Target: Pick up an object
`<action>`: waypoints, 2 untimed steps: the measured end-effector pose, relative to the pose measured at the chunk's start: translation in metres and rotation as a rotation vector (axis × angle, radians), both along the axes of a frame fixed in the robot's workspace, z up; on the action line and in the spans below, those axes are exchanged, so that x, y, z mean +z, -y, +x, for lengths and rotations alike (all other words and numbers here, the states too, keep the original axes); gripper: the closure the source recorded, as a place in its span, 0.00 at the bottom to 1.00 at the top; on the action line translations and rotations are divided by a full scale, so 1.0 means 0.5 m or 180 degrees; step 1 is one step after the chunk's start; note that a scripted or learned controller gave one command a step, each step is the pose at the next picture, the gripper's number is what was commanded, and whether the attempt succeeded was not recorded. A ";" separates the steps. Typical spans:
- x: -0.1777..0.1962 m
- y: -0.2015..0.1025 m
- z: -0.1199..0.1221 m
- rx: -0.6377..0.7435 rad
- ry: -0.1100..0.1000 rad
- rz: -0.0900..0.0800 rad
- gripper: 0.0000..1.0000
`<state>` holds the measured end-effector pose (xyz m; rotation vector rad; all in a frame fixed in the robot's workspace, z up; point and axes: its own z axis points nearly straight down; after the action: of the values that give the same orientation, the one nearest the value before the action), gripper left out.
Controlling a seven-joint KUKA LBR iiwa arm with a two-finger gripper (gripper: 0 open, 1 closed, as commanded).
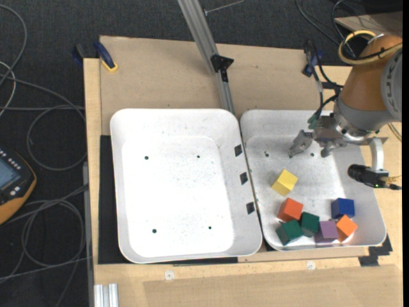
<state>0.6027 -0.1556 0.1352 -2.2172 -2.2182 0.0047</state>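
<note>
Yellow cube (285,181) lay apart from the other blocks in the right bin (255,171), just below and slightly left of the fingers (314,144), which hung spread and empty. It looked light, rigid and smooth; opposite flat faces seemed the best place to grip.

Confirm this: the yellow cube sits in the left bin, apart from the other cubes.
Not quite. The camera view shows the yellow cube in the right bin, not the left. It does sit apart from the other cubes, which cluster at that bin's near edge.
</note>
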 end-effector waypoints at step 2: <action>0.118 -0.004 0.000 0.0004 0.0037 -0.0009 1.00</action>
<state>0.6027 -0.1535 0.1943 -2.2230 -2.2268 -0.0051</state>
